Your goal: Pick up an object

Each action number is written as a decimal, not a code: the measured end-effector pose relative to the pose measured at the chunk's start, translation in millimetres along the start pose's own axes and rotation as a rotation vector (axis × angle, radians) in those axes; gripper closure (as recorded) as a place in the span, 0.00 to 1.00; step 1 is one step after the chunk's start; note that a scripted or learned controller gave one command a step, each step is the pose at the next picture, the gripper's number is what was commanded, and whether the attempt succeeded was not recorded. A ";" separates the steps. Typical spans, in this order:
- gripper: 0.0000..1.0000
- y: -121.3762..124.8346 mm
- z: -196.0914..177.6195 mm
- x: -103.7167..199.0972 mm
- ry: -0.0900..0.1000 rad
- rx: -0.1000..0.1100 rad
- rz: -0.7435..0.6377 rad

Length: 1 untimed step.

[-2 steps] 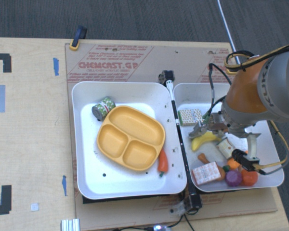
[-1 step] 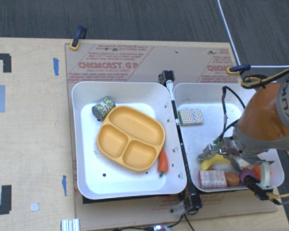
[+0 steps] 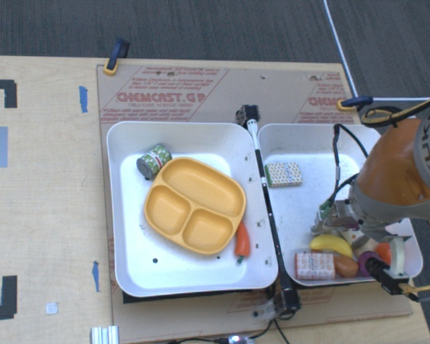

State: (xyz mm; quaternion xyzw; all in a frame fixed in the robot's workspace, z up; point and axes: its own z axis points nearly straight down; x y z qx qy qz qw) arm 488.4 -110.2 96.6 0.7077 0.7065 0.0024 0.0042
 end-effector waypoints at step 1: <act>1.00 83.9 10.4 -10.6 0.001 0.002 -0.003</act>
